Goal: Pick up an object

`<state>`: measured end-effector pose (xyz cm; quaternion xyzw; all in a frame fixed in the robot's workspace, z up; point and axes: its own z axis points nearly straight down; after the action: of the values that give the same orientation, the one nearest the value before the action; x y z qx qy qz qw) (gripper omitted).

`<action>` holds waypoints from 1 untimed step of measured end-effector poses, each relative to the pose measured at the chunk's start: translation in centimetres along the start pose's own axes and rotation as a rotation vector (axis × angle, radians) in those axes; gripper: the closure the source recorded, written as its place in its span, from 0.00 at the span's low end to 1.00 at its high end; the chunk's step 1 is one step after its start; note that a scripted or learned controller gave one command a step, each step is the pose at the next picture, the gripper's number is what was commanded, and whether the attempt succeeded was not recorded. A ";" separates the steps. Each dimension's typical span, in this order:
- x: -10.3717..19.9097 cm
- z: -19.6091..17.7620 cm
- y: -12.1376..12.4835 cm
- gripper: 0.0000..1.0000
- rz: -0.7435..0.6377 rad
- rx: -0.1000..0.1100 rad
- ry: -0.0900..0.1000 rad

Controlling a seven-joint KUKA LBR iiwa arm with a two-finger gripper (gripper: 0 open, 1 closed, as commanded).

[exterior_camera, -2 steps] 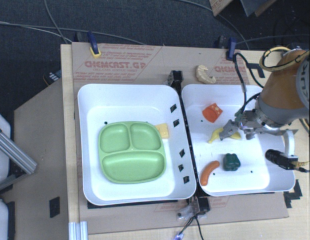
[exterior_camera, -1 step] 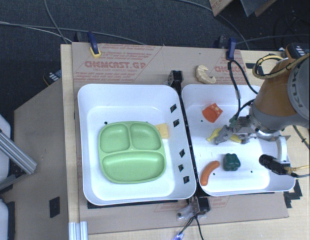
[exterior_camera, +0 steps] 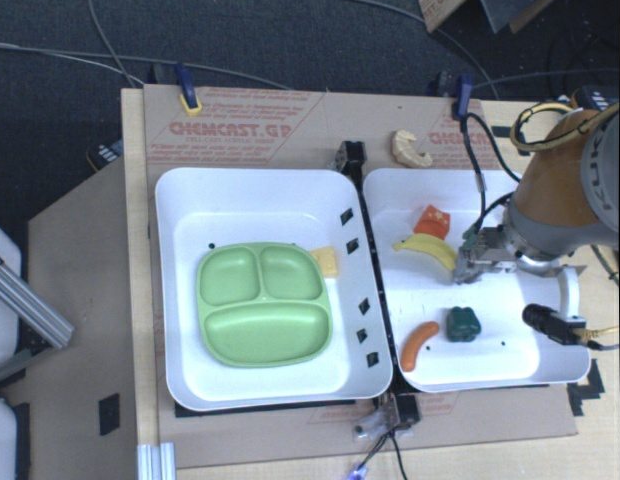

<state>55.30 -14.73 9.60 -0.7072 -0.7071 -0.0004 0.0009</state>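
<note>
The right bin (exterior_camera: 510, 368) holds a yellow banana (exterior_camera: 427, 249), a red-orange piece (exterior_camera: 432, 220) just behind it, a dark green pepper-like object (exterior_camera: 462, 324) and an orange sausage (exterior_camera: 420, 344) at the front. My gripper (exterior_camera: 469, 266) hangs low in this bin, right beside the banana's right end and behind the green object. The grey arm with its orange band (exterior_camera: 555, 183) comes in from the right and covers the bin's right part.
In the left bin (exterior_camera: 180, 298) lie a green divided plate (exterior_camera: 263, 303) and a small yellow block (exterior_camera: 325, 261) at its right edge. A beige object (exterior_camera: 411, 148) rests on the cardboard behind the bins. Cables run near the arm.
</note>
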 end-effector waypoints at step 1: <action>0.7 -4.8 0.7 1.00 -0.001 -0.005 -0.003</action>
<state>56.00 -14.01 14.42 -0.7066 -0.7076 -0.0013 -0.0018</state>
